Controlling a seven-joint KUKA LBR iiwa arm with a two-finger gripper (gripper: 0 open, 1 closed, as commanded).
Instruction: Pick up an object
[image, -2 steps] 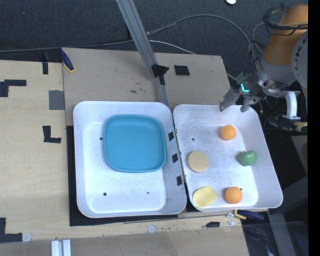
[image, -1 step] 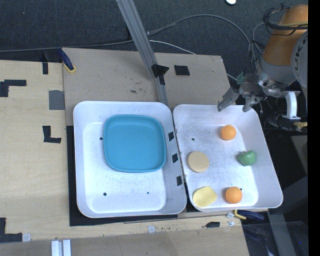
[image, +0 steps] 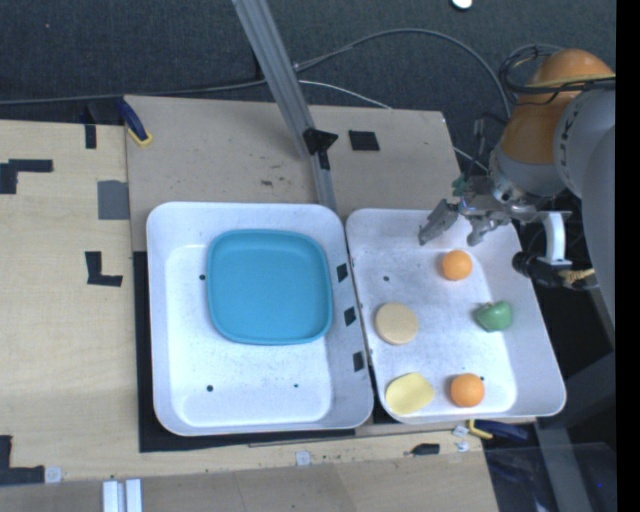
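The arm (image: 560, 130) reaches in from the right, its fingers (image: 437, 222) spread apart, gripping nothing.

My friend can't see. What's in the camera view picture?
A robot gripper, fingers spread and holding nothing, hovers over the right bin, near an orange ball. The left bin holds a blue plate.

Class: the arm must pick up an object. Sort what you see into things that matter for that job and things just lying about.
Job: gripper, open; upper orange ball; lower orange ball; green piece; beige disc; yellow piece.
Lying about: blue plate; left bin.
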